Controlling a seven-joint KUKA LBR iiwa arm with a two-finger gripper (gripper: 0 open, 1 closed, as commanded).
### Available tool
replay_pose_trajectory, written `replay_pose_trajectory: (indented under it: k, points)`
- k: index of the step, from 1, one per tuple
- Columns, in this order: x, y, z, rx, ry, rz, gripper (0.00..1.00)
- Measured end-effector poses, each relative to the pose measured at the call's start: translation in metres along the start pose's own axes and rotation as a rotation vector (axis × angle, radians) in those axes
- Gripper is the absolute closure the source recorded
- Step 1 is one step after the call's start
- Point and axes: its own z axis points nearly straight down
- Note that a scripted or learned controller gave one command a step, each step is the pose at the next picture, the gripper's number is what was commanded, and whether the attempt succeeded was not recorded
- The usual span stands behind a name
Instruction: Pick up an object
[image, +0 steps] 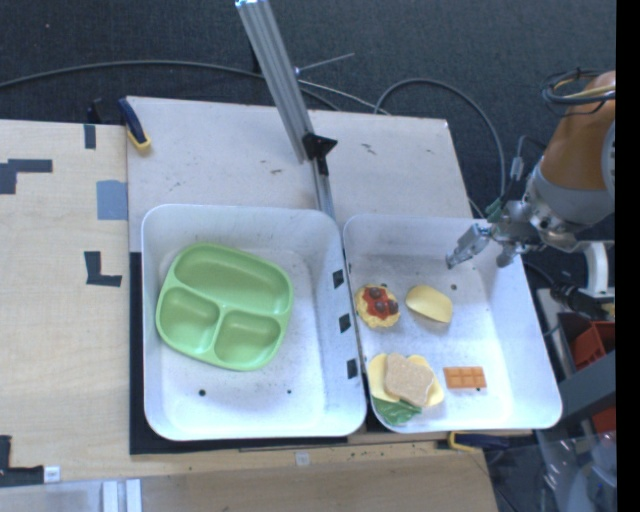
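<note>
The grey arm with its orange band (583, 125) reached in from the right, and its two-finger gripper (482, 247) hung over the upper right part of the right-hand shallow white bin (520, 330). The two fingers stood spread apart with nothing between them: one finger (462, 248) pointed down and left over the bin floor, the other sat closer to the bin's right wall.

The nearest object to the released jaws was a pale yellow, rounded wedge-shaped toy food piece (429, 303), lying on the bin floor below and to the left of the fingertips, apart from them. Just beside it to the left lay a small round yellow toy pastry with a red and dark topping (378, 305). Further toward the near edge rested a toy sandwich with a tan bread slice over yellow and green layers (403, 385), and right of it a small orange rectangular block (464, 378).

The left-hand shallow white bin (160, 400) held a light green plastic divided plate (224, 306) with three compartments.

Both bins sat on a pale, scuffed benchtop (400, 160). A silver metal pole (280, 75) slanted across it toward the seam between the bins. A light wooden board with grey tape marks (55, 300) lay to the left, and dark carpet with black cables (450, 50) showed beyond.
</note>
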Motion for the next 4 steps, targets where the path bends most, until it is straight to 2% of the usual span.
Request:
replay_pose_trajectory:
  k: [1,3,4]
  points:
    - [0.0,0.0,0.0,0.0,0.0,0.0,0.0]
    - [0.003,-0.018,0.11,0.003,0.003,0.001,0.0]
    - [0.004,-0.017,0.113,-0.003,0.001,0.0,0.0]
